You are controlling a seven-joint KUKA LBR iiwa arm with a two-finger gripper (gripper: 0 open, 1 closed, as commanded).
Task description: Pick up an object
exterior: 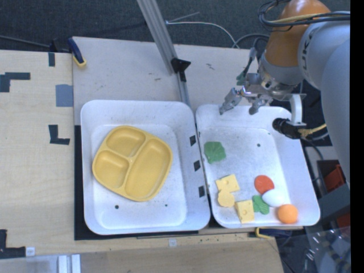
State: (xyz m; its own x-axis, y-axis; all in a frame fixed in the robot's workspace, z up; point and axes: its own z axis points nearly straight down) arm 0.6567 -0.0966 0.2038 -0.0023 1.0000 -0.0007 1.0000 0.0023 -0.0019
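My gripper (241, 106) hangs over the far edge of the right bin (296, 158), with its two fingers spread apart and nothing between them. Well below it in that bin lie a green piece (214, 151), two yellow cheese-like blocks (228, 183) (245, 210), a small yellow lump (225, 198), a red disc (264, 183), a white egg (274, 198), a small green bit (260, 205) and an orange ball (288, 214). All of them rest on the bin floor, apart from the gripper.
The left bin (102, 209) holds a yellow divided plate (132, 162). A slanted metal post (159, 30) rises behind the bins. Cables (293, 128) hang at the right bin's far right edge.
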